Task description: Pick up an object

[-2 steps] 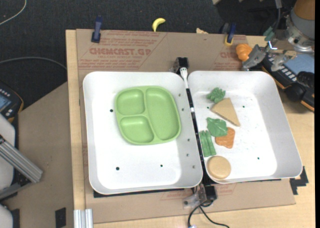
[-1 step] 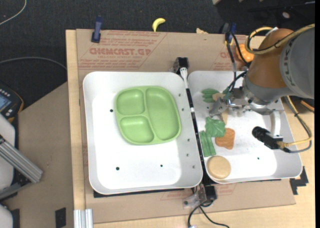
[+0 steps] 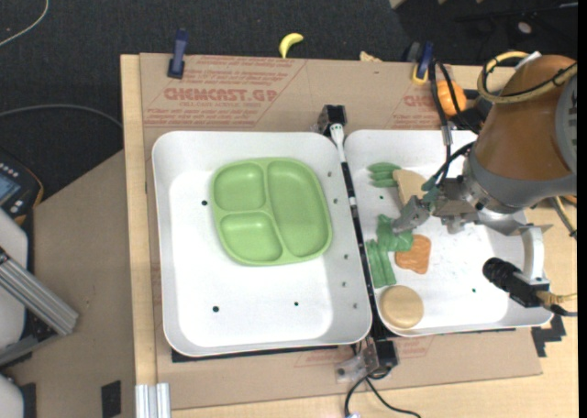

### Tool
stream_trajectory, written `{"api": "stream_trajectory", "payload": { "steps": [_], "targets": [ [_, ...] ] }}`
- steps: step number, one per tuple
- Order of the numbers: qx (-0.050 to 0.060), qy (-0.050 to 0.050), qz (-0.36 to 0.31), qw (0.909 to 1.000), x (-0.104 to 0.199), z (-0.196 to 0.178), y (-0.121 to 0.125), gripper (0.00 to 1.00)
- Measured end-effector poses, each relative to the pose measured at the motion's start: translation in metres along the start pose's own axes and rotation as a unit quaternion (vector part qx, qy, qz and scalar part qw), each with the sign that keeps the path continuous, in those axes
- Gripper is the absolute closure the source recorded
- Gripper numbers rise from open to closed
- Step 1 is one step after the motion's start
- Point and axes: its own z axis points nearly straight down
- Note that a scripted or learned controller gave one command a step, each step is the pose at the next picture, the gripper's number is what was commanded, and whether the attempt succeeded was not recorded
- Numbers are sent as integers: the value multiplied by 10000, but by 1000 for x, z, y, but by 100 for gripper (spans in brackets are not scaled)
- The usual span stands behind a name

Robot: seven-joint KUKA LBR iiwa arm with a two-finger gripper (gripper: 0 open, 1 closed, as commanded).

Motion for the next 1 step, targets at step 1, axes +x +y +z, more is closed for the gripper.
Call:
{"api": "stream_trajectory", "payload": {
  "steps": [1],
  "targets": [
    [58,-3,31,10000,-28,68,-38,0]
  ]
}}
